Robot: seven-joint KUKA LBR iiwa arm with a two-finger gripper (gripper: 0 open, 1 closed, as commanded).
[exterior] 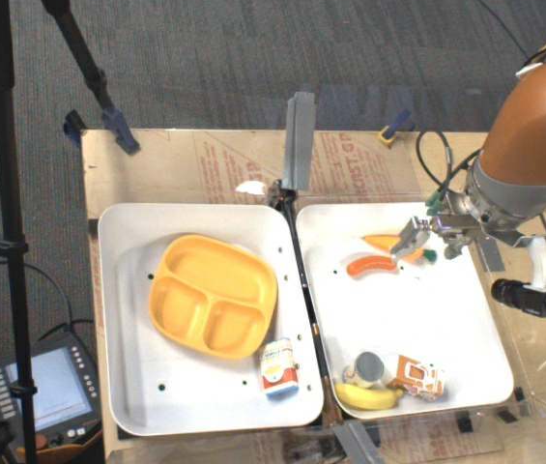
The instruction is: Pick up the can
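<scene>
The can (368, 368) stands upright near the front edge of the right bin (446, 327), its open grey top facing the camera. A banana (367, 396) lies just in front of the can, touching or nearly touching it, and a small orange-and-white carton (417, 377) lies just to the can's right. Well behind the can, toward the bin's far side, an orange-red sausage-shaped toy (372, 265) lies on the bin floor, with a carrot (387, 243) just behind it. The end effector (417, 240) hangs over that far area, close above the carrot's tip and well apart from the can; whether its fingers are apart or together cannot be told. Left of the can, across the bins' shared wall, a small white carton (279, 367) sits in the left bin (128, 249) beside a yellow divided plate (213, 295). Both bins rest on the counter (205, 162).
</scene>
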